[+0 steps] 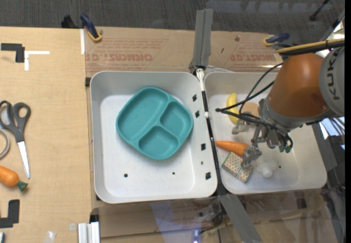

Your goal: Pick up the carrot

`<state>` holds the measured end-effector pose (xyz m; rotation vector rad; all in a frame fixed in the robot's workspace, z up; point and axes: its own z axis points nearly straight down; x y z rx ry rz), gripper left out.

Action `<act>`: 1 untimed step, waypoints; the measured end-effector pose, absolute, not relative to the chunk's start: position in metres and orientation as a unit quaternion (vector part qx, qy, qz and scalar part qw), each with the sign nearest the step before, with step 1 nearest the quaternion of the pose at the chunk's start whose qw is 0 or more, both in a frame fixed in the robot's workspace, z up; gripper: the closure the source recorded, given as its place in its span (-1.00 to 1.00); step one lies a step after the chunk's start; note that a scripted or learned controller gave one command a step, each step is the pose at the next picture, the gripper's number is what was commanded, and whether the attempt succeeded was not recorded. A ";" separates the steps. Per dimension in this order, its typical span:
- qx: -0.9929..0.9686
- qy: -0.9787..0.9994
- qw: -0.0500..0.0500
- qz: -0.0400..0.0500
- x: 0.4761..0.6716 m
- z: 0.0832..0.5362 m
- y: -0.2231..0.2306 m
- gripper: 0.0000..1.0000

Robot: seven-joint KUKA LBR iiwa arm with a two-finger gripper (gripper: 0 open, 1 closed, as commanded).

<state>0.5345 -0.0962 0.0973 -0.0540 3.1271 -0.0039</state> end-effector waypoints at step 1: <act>-0.064 0.998 0.005 0.000 0.538 0.097 -0.100 -1.00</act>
